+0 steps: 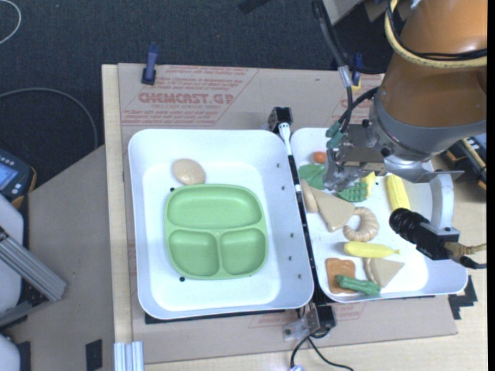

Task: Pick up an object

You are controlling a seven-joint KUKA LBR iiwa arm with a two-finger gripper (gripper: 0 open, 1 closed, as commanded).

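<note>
- Nearest the lens stands the arm's orange band [441, 14], filling the upper right of the frame, with the grey wrist below it reaching down over the right bin [445, 280].
- Gripper [340, 178]: low over the upper left part of the right bin, just right of the divider between the bins. Whether it is spread or closed cannot be read from this angle; nothing can be confirmed between its tips.
- Directly beneath and around the gripper lie a green leafy piece [315, 175] and a green broccoli-like piece [357, 192], with a small orange item [319, 158] just above them toward the bin's top edge. These are the nearest candidates for a pick; the leafy piece sits slightly to frame left of the tips, touching or nearly so.
- Other contents of the right bin, lower in the frame: a tan wedge [334, 209], a shrimp-like curl [363, 224], a yellow banana [371, 250] lying roughly left to right, a corn cob [397, 193] lying roughly top to bottom at the gripper's right, and a green pod [357, 285] on a brown slice at lower left.
- Left bin [147, 230]: holds a green divided tray [216, 230] and a beige rounded item [188, 171] just above it; both well apart from the gripper.
- Judgement: the coming move turns on a short vertical drop onto the green pieces; crowding there risks a glancing or multiple contact.
</note>
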